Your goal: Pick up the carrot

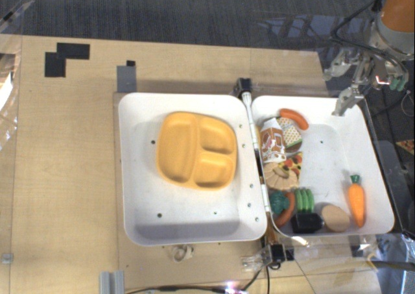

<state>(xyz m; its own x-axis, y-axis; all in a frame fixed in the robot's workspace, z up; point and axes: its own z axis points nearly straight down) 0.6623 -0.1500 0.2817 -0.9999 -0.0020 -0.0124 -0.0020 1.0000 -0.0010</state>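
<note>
The carrot (pixel 356 202) is orange with a small green top and lies lengthwise in the right bin (pixel 331 150), close to its right wall and near the front. My gripper (pixel 353 91) hangs over the bin's far right corner, well behind the carrot and apart from it. Nothing shows in its grasp. The grey arm with its orange band (pixel 397 7) comes in from the top right.
A heap along the right bin's left side holds a red sausage (pixel 293 117), a printed can (pixel 273 142), a pizza slice (pixel 286 169) and green toys (pixel 302 198). A black block (pixel 306 223) and a beige lump (pixel 335 217) lie just left of the carrot. The left bin (pixel 139 208) holds a yellow divided plate (pixel 196 150).
</note>
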